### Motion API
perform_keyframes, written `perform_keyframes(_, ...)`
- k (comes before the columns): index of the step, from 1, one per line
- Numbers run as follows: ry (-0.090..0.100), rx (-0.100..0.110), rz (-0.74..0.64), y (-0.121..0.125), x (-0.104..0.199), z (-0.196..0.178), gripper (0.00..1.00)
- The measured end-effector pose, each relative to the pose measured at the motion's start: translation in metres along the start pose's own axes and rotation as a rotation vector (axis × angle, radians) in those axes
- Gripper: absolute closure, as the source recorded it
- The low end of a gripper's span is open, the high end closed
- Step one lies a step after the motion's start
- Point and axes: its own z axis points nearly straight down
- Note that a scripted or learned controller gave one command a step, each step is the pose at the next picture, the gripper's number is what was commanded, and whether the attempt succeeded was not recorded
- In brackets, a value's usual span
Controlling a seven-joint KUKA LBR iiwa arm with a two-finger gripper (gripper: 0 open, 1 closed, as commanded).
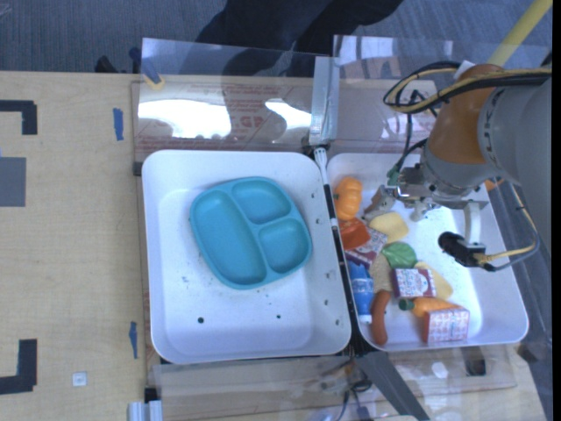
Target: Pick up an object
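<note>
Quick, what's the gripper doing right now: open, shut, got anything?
Gripper: over the far end of the right bin, just above the toy food pile; whether it is open, shut or holding anything cannot be told.

This is a robotics lab set up for pick-and-place trials. A pale wooden bench (pixel 61 261) carries two shallow white bins: the left bin (pixel 166 323) holds a blue divided plate (pixel 251 231), and the right bin (pixel 500 318), touching it along one side, holds a jumble of toy food. Behind the left bin stands a clear plastic shield (pixel 228 103). Left of that bin, blue tape marks (pixel 117 123) and black corner markers (pixel 24 117) sit on the bench top. Over the right bin hangs the grey robot arm (pixel 517 139) with its orange band (pixel 460 121) and looped black cables (pixel 425 82). Beyond the bench lies grey-blue carpet (pixel 79 16).
</note>
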Motion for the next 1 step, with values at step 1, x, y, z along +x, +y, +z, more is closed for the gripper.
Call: perform_keyframes(1,-0.005,-0.005,-0.048,-0.0484,0.0135,-0.0022,0.0)
